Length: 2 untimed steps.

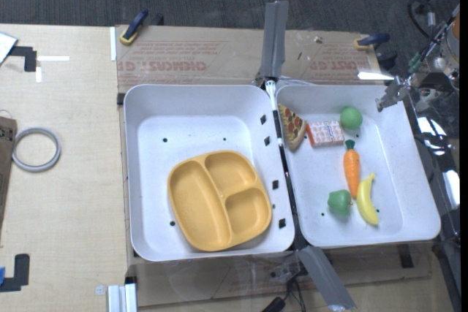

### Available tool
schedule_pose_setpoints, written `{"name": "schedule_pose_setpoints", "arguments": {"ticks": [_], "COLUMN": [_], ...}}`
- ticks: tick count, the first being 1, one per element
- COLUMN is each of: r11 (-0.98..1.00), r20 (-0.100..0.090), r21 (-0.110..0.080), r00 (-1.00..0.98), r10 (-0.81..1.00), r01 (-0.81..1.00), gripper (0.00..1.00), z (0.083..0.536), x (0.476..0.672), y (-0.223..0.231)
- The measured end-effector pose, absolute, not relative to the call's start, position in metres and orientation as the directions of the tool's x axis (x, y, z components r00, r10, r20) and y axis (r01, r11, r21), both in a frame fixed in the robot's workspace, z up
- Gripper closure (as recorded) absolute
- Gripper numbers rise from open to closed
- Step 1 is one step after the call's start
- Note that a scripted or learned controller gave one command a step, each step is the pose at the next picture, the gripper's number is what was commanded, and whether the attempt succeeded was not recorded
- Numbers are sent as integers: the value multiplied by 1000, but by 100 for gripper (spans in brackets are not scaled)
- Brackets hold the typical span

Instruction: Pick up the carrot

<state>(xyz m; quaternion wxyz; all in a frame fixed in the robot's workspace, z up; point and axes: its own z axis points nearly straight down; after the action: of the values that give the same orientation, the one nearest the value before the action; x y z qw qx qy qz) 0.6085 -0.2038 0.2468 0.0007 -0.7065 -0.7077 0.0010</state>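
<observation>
The carrot lies in the right bin, orange with a green top pointing toward the back. It rests lengthwise near the bin's middle, with a yellow banana just to its right and a green round item at its lower end. My gripper hovers over the bin's back right corner, well apart from the carrot and higher than it. Nothing shows in its grasp.
Behind the carrot sit a green ball, a red and white packet and a pizza slice. The left bin holds a yellow divided plate. A tape roll lies on the bench at left.
</observation>
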Motion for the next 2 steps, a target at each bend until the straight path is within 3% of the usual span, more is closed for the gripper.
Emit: {"name": "schedule_pose_setpoints", "arguments": {"ticks": [1,2], "r11": [-69,-220], "r20": [0,0], "r21": [-3,-3], "r00": [69,220], "r10": [998,975], "r01": [998,975], "gripper": [0,0], "z": [134,91], "x": [588,560], "y": [-150,-149]}}
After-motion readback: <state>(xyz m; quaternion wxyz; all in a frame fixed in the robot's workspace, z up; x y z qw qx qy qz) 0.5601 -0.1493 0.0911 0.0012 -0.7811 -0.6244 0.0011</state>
